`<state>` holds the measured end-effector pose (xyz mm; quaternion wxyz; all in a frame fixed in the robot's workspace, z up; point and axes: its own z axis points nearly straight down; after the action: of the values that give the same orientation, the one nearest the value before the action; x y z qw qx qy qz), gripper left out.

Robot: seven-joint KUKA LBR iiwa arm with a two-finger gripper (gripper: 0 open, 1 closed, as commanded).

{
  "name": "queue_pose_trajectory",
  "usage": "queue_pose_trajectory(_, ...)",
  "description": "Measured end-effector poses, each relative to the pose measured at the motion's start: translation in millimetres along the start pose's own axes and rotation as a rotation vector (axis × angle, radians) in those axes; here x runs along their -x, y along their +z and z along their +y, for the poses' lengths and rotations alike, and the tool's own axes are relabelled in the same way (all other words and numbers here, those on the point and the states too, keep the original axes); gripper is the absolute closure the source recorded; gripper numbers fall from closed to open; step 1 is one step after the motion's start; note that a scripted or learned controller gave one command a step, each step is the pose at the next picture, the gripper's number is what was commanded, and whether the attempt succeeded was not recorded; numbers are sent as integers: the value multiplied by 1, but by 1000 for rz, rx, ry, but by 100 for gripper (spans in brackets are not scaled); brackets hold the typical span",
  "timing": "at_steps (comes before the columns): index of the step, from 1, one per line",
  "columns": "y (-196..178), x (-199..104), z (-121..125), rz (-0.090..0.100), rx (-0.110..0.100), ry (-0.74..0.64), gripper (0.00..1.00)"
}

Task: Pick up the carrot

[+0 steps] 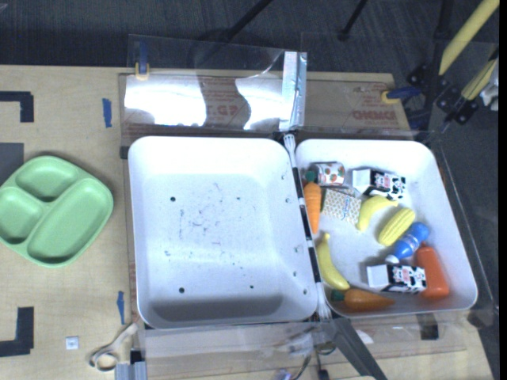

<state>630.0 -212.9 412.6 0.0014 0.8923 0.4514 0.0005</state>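
Note:
Two orange carrot-like pieces lie in the right bin (455, 204). One carrot (313, 206) lies lengthwise against the bin's left wall. A second carrot (367, 298) with a green end lies along the front wall, beside a yellow banana (329, 264). Both are partly hemmed in by other toys.
The right bin also holds an orange bottle (432, 272), a corn cob (394, 222), a blue piece (409, 241), two cow-print cartons (405, 277), and a patterned packet (342, 206). The left bin (214, 228) adjoins it. A green divided plate (52, 210) sits far left.

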Motion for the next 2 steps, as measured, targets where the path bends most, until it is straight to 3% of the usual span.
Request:
queue_pose_trajectory(1,-1,30,-40,-1,-6,300,100)
queue_pose_trajectory(2,42,67,-72,-3,-7,712,100)
